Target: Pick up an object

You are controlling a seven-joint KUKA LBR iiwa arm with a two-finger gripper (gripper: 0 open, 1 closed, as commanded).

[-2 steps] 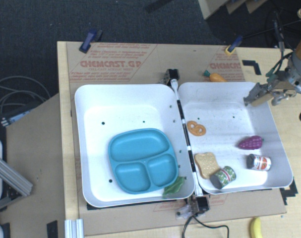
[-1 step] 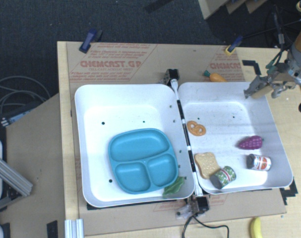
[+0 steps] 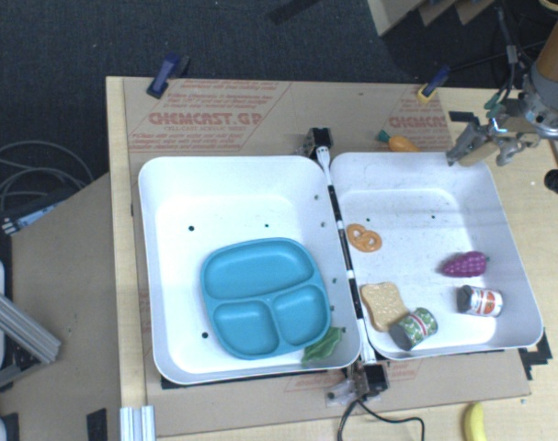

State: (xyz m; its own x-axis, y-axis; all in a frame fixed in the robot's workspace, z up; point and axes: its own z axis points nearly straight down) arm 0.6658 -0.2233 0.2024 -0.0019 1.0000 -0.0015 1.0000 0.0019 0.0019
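Nearest me, by the right bin's (image 3: pixel 508 237) front edge, I see a small green-labelled can (image 3: pixel 414 327) lying on its side, touching a tan slice of toy bread (image 3: pixel 381 303) that rests against the wall between the bins. Both look light. The can is stiff and likely slick, and I judge it would roll, so I would close across its round body. The bread looks flat and firm, awkward to get under so close to the wall.

Toward the front right corner lies a small red-and-white can (image 3: pixel 481 300), also on its side; its label is too small for me to read. Just behind it sits a purple bunch of toy grapes (image 3: pixel 465 265), knobbly and probably the easiest to pinch across its width. Further back, near the dividing wall, lies a thin orange pretzel (image 3: pixel 363 238), light and flat, a poor target.

In the left bin (image 3: pixel 168 246) sit a blue three-compartment plastic tray (image 3: pixel 264 296) and a green leafy piece (image 3: pixel 323 345) at the front edge.

On the worktop's (image 3: pixel 122 246) far part, red lettering reads "CHEMCAST G P".

The gripper (image 3: pixel 485 141) hovers over the right bin's far right corner, jaws spread and holding nothing.
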